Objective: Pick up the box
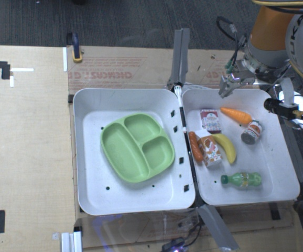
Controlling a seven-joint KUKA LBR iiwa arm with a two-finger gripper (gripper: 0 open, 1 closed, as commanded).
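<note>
A small red and white box (210, 121) lies flat in the far left part of the right bin (288, 185). A second red and white carton (212, 151) lies nearer the front, between a sausage (195, 146) and a banana (226, 147). My gripper (228, 86) hangs over the far rim of the right bin, up and to the right of the small box and apart from it. Nothing shows in the gripper.
An orange carrot (236, 115), a tin can (251, 132) and a green bottle (241, 180) also lie in the right bin. The left bin (88, 193) holds a green divided plate (137, 147). A grey divider post (181, 56) rises between the bins.
</note>
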